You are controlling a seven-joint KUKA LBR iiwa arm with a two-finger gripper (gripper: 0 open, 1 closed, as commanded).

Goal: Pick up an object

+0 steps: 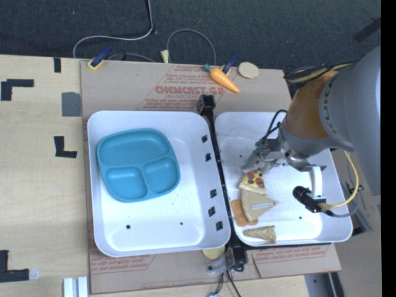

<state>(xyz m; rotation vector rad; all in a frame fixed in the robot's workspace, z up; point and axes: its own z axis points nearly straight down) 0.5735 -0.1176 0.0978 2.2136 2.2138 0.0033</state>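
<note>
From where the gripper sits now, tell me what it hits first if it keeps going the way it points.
The gripper points down-left in the right white bin. First in its line looks like the toy pizza slice with red dots, just below it, though depth is hard to judge from above.

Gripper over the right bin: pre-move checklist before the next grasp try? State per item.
1. Gripper above the pizza-slice toy with red dots: ok.
2. Toy between the fingers: cannot tell.
3. Neighbours crowd it, tan wedge toy touching, orange round piece beside: not ok.
4. Right white bin wall away from target: ok.
5. Blue three-compartment plate in the left bin, out of the path: ok.
</note>
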